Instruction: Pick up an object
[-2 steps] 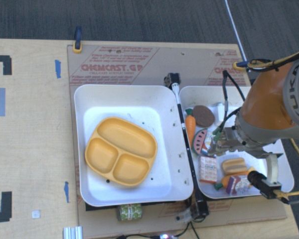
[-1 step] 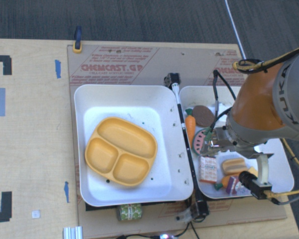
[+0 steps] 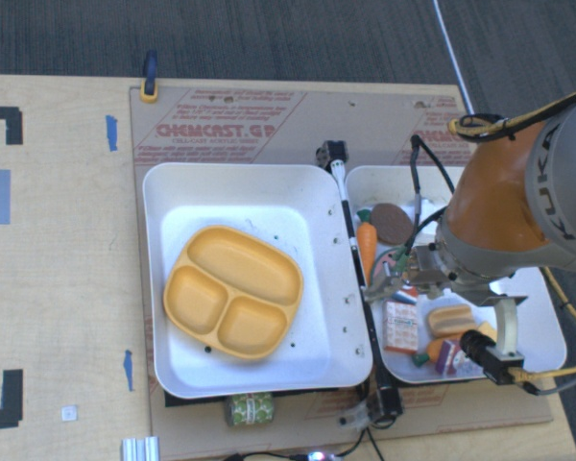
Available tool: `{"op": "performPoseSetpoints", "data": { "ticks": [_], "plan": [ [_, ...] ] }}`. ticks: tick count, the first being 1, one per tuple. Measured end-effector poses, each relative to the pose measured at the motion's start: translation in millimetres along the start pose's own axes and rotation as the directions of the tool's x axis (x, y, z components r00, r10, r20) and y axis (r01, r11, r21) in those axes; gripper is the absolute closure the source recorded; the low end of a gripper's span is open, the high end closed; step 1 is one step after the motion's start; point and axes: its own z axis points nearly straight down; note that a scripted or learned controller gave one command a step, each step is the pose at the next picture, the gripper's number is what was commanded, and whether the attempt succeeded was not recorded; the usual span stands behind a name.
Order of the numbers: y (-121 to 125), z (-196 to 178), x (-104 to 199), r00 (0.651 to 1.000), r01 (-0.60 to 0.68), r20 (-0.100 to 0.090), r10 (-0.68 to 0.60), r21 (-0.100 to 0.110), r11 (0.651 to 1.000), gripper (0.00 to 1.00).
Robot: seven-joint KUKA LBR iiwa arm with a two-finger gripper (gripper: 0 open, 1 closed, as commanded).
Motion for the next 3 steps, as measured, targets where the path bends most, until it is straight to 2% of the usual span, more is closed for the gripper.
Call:
{"op": "performPoseSetpoints", "data": {
  "ticks": [3],
  "plan": [
    [-0.1,0.0,0.0,1.000,0.000,0.000,0.000,0.000,1.000,0.00]
  ]
}}
